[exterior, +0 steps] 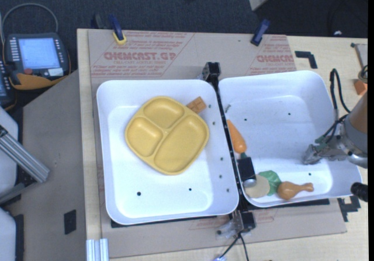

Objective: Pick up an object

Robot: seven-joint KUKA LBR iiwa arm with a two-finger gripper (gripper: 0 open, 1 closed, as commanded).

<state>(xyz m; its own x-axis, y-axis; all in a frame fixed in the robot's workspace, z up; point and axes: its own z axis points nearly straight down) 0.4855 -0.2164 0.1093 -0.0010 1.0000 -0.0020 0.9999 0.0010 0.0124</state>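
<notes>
Your left bin [111, 155] holds a yellow divided plate [167, 135] with a brown block [196, 105] at its edge. Right bin [280, 87]: carrot [236, 136], black item [246, 168], green piece [270, 179], drumstick [294, 188] along its near-left side. Gripper [318, 153] sits low at the right wall, nothing between the fingers; can't tell their state.

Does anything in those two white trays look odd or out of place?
Slightly. A brown block is half hidden under the yellow plate in the left bin, and the carrot lies against the divider.

A robotics lab: 2 white bins [111, 155] on a clamped board, teach pendant [36, 58] alongside.
</notes>
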